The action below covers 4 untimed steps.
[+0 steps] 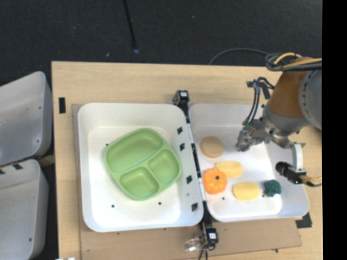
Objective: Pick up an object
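The right bin holds a tan round piece, a pale yellow piece, an orange pumpkin-like piece, another yellow piece and a small dark green piece. My gripper hangs over the right bin's middle, right of the tan piece and above the yellow ones. Nothing shows between its tips.
The left bin carries a green divided plate. A divider with black clips runs between the bins. Cables hang by the wrist, and a black-and-white fitting sits at the right bin's right edge.
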Available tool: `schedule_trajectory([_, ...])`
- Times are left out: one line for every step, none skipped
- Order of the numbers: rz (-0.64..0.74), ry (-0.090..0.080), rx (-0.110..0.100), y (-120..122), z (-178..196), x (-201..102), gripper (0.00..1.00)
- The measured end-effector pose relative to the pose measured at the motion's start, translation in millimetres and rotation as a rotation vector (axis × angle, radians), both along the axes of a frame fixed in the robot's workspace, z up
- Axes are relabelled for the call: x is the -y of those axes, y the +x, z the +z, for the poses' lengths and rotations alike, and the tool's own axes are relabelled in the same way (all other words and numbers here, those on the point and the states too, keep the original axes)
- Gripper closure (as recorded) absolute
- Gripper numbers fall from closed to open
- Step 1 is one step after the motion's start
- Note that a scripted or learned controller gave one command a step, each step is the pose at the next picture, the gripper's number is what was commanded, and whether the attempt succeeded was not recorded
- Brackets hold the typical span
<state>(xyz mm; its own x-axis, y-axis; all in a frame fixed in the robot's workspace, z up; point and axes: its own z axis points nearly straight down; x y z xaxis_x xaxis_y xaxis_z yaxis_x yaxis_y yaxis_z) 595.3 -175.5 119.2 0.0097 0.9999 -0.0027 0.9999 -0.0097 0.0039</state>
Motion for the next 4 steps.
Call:
schedule_trajectory([0.003,0.0,0.002,1.0,63.8,5.0,1.0])
schedule_trajectory([0.009,0.0,0.002,2.0,106.8,6.9,1.0])
schedule_trajectory([0.015,0.002,-0.001,6.5,114.6,-35.6,1.0])
schedule_trajectory([0.017,0.005,-0.002,4.3,123.9,-92.4,1.0])
